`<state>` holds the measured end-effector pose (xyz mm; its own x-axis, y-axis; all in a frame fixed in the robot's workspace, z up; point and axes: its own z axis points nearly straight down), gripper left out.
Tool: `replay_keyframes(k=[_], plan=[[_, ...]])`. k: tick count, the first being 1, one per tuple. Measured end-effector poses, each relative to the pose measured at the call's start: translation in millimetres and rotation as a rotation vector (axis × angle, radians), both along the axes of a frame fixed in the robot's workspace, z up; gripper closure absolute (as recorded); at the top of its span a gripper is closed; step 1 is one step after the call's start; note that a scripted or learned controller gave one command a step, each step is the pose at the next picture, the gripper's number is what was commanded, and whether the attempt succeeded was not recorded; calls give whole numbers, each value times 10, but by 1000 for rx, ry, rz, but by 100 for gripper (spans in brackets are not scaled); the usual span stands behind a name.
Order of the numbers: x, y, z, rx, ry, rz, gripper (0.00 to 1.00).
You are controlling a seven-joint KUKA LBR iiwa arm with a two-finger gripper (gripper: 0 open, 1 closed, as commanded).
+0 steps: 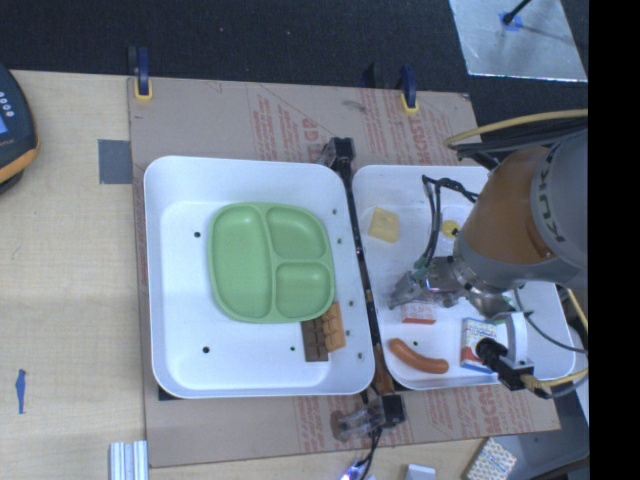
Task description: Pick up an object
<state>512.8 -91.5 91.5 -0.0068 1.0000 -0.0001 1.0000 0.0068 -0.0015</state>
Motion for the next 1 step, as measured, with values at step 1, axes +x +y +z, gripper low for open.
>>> replay_keyframes(k=[1], plan=[[126,-40,4,0,-1,-3,0]])
